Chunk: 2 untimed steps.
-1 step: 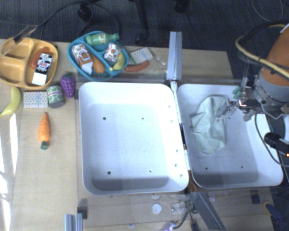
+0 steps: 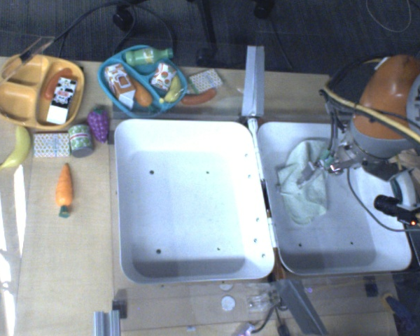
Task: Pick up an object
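Right now I have the gripper (image 2: 327, 165) down in the right bin (image 2: 385, 257), at the right-hand edge of the pale green cloth (image 2: 302, 182), which lies crumpled in the left half of that bin, nearer its back wall than its front. I cannot tell from this slanted view whether the gripper has the cloth or merely touches it. To do this step well, I judge I should aim for a raised fold, not the flat skirt of the cloth, press down enough that fabric bunches between the tips, close fully, then lift straight up and slowly so that a thin pinch does not slip out. I would watch whether the cloth rises with the arm before calling it a pick. The left bin (image 2: 126, 187) plays no part. What I cannot make out: the wrist and cables (image 2: 378, 117) crowd the area above the tips, the arm's orange band (image 2: 399, 82) blocks the bin's back right corner, and the folds of the cloth blur together, so its true shape is unclear.
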Motion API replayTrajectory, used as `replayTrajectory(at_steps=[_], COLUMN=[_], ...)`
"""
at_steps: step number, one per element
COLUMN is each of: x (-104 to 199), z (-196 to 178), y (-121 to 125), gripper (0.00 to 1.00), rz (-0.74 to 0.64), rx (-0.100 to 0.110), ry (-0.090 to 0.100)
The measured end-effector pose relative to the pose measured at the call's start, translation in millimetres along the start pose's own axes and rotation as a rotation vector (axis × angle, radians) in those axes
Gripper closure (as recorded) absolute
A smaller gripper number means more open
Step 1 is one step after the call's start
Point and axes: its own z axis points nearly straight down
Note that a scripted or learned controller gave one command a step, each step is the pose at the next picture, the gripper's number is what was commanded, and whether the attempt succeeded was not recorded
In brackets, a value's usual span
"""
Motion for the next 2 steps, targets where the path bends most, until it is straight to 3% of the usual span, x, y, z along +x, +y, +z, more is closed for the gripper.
replayTrajectory(at_steps=[2], x=[-93.0], z=[60.1], y=[64.6], gripper=[0.0], rz=[-0.066], rx=[0.003], ry=[0.007])
